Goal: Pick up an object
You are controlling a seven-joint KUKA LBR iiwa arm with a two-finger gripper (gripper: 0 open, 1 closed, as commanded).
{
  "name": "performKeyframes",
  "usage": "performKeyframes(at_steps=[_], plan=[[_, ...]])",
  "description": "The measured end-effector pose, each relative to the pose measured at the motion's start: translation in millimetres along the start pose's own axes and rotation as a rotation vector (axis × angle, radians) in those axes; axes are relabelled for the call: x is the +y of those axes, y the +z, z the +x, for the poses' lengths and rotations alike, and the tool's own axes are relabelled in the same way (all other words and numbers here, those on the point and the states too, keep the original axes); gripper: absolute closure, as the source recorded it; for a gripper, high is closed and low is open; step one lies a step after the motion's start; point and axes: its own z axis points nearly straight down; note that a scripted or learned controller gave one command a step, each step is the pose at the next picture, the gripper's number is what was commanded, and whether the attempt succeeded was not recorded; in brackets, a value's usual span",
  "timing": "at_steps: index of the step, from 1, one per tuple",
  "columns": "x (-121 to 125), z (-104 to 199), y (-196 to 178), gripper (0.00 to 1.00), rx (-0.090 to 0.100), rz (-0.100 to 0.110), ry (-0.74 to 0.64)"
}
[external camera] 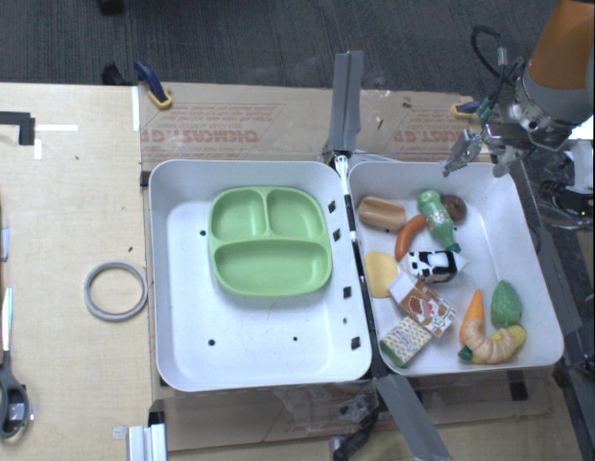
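the gripper (470, 150) hangs over the far edge of the right bin (528, 221), up by its back wall, w/ the grey arm and its orange band going off to the top right. its 2 thin fingers point down-left and look spread apart w/ nothing between them. all the toys are in the right bin, below the gripper and not touching it: a brown hot dog bun (382, 213), an orange sausage (410, 234), a green bottle (438, 219) leaning across a brown donut (455, 207), a black & white cow (435, 265), a yellow chip (380, 274), a small snack packet (425, 308), a green-white box (406, 341), a carrot (471, 315), a green leafy veg (506, 304) and a yellow-orange shrimp thing (494, 344) in the near right corner. the left bin (173, 257) has a green divided plate (271, 241) w/ 3 sections. on the bench to the left sit a grey tape ring (115, 289) and scissors (8, 397).
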Motion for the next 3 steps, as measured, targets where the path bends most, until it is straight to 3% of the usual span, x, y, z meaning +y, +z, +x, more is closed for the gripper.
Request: performKeyframes(at_steps=[1,2,3], plan=[[5,-4,125,0.0,-0.006,-0.016,0.031],[8,-4,112,1.0,-0.009,-0.025,0.029],[2,18,131,1.0,-0.001,-0.004,-0.232]])
